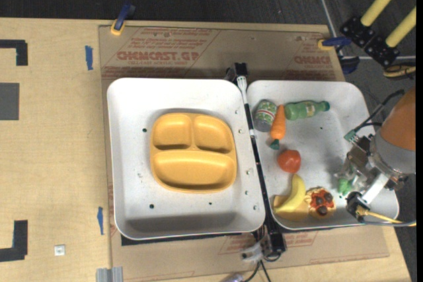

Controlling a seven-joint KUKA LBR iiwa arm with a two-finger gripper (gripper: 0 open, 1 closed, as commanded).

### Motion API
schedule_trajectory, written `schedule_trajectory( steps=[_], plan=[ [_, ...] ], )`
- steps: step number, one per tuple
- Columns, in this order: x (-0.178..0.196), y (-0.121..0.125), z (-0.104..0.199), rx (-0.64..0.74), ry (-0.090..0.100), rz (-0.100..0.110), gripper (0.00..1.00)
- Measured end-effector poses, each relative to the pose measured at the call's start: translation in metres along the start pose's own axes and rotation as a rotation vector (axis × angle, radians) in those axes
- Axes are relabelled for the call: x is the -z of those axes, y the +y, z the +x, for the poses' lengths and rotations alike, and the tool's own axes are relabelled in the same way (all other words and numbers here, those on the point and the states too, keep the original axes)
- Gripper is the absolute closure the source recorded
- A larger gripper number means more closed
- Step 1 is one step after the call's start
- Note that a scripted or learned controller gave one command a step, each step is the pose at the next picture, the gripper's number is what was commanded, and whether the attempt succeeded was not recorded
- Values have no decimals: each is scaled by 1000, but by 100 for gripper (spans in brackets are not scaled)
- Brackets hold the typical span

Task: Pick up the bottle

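Green bottle (305,109) is lying untouched at the bin's (353,94) far edge; the approach is pending. The end effector's (355,189) state cannot be told.

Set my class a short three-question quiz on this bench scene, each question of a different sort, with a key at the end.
1. True or false: the green bottle lies on its side in the right bin.
2. Which thing touches the carrot at its upper left? A) the banana B) the can C) the tomato
3. Fill in: the yellow divided tray sits in the ____ bin.

Key
1. True. It lies near the bin's far edge, cap toward the right.
2. B.
3. Left.

The gripper is at the right bin's right side, well away from the bottle.
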State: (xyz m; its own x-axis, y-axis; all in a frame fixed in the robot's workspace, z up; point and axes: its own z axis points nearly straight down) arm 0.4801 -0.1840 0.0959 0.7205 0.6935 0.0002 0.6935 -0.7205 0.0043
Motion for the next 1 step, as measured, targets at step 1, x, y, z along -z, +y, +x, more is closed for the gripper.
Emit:
schedule_trajectory(
  steps=[1],
  plan=[
    [102, -19, 18, -107, 0, 6, 100]
  ],
)
